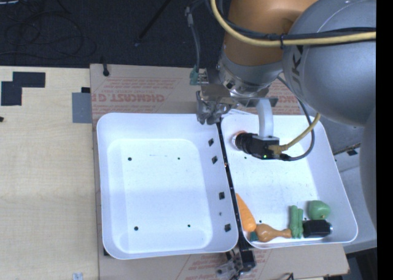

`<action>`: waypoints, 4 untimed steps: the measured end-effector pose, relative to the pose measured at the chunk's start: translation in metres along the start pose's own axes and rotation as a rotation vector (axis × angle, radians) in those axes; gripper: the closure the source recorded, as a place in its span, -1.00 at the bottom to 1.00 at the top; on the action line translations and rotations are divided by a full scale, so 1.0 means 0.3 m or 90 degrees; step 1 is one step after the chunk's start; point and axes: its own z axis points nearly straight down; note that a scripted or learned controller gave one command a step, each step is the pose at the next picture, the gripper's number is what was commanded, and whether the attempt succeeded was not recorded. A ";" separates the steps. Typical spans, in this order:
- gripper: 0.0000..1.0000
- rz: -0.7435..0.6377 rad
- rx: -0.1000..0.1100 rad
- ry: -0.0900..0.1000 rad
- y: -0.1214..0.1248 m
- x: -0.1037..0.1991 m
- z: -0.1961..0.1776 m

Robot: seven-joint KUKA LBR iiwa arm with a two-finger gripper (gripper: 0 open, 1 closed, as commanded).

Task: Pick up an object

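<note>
My gripper (209, 113) hangs under the orange-banded wrist, over the far end of the divider between the two bins. Nothing shows in its grasp. The objects lie in the near corner of the right bin (288, 174): an orange carrot (245, 212) against the divider, a small orange gourd-shaped piece (272, 233), a green stick-like piece (296, 221), a rounded green piece (318, 209) and a black block (317, 228). All of them are well below the gripper in the view, apart from it.
The left bin (153, 186) sits beside the right one, joined by a dark divider with clips (222, 177). A black cylindrical unit with a yellow cable (253, 145) hangs from the wrist over the right bin's far side. Cardboard lies under both bins.
</note>
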 end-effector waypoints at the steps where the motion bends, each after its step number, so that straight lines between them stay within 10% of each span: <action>1: 1.00 0.004 0.008 -0.001 -0.171 -0.030 0.103; 2: 1.00 -0.004 -0.002 0.002 -0.140 0.287 -0.222; 3: 1.00 -0.003 0.004 0.000 -0.348 0.428 -0.295; 4: 1.00 0.003 0.013 -0.006 -0.256 0.401 0.223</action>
